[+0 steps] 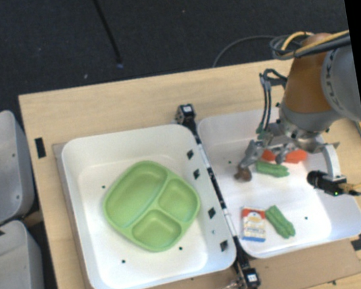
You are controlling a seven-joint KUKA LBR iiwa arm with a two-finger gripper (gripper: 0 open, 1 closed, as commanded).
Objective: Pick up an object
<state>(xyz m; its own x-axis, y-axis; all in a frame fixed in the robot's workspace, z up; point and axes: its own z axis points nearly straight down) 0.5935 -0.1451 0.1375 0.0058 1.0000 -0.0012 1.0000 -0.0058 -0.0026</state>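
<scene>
Green is the colour of the divided plate (152, 205) that lies flat in the left bin (82, 212); it has three compartments and nothing in them. The two white bins sit side by side on a pale wooden counter (126, 105), touching along a centre seam fitted with small black clips.

The right bin (343, 216) holds the loose items. A green vegetable-shaped toy (280, 221) lies near the front wall, tilted. Just beside it, on its left, lies a small white packet (252, 224) with red and blue print. Farther back, a second green piece (272, 170) lies across the bin floor, and an orange-red piece (295, 155) shows next to it, partly hidden by the arm. A small brown object (242, 175) rests near the centre seam.

The grey arm (309, 95) with its orange band reaches in from the right and stands over the back half of the right bin. The hand (259, 154) is low over the bin, above the second green piece and close to the brown object. Whether its fingers are wide or narrow cannot be told at this angle, and no item can be seen between them. A black cable fitting (324, 181) hangs at the arm's near side.
</scene>
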